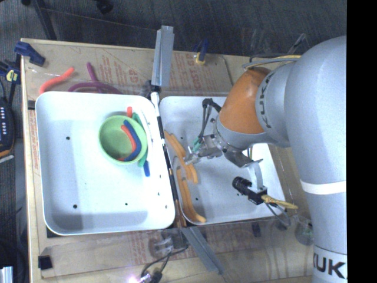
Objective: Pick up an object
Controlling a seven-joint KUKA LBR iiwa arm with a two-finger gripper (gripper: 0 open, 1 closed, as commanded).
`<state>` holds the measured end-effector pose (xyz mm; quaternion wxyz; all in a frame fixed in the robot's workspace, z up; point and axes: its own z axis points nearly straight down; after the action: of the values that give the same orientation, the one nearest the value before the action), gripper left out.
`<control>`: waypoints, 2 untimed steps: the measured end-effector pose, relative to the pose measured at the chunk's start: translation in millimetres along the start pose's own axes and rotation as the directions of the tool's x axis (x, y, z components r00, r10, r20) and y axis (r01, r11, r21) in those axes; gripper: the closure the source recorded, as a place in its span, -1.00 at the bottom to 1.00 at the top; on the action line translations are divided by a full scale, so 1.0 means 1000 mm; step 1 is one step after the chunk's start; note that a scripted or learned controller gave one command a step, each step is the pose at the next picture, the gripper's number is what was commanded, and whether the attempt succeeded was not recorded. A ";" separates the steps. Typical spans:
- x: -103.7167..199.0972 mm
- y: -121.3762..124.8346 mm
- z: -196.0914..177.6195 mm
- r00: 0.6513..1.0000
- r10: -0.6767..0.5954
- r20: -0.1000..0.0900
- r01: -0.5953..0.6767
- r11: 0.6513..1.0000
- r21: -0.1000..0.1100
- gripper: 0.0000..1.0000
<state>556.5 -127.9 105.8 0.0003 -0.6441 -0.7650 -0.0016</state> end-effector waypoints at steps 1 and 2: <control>0.000 0.000 0.000 1.000 0.000 0.000 0.000 1.000 0.000 -1.00; 0.000 0.000 -0.010 1.000 -0.002 0.000 0.002 1.000 0.001 1.00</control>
<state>556.4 -128.2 115.4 0.0009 -0.6432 -0.7657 -0.0012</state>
